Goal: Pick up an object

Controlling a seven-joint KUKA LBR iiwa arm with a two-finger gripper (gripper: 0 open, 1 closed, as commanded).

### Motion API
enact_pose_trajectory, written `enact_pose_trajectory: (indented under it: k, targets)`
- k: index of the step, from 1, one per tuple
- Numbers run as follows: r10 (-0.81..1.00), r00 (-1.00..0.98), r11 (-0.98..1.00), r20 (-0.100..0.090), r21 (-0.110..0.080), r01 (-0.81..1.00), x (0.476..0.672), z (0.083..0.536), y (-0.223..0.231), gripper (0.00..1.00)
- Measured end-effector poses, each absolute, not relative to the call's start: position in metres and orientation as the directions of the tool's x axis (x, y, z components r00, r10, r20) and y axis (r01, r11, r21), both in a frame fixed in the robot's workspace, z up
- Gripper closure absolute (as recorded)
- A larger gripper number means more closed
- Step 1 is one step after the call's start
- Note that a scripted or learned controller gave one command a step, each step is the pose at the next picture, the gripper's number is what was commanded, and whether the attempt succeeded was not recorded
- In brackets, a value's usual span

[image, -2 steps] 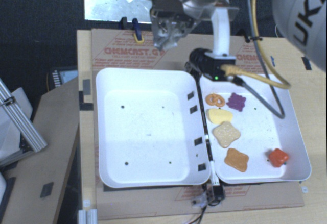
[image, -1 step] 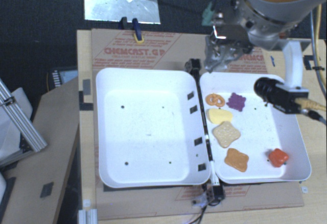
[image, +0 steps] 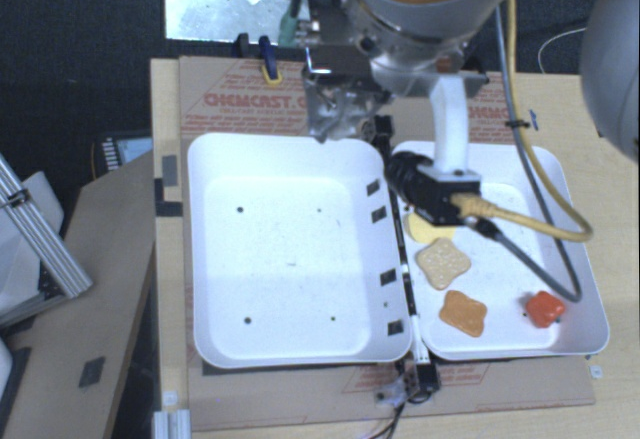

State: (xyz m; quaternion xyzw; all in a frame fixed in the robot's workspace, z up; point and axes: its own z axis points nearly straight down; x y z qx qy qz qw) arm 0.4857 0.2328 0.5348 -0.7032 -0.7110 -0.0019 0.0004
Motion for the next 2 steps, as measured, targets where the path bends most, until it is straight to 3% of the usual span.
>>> enact_pose_trajectory:
  k: [1,2]
  targets:
    - [1.000,0.000,0.000,-0.005,-0.012,1.000,0.526,0.235,0.233,1.00]
    - [1.000,0.006,-0.006,-0.002,-0.003,1.000,0.516,0.233,0.146,1.00]
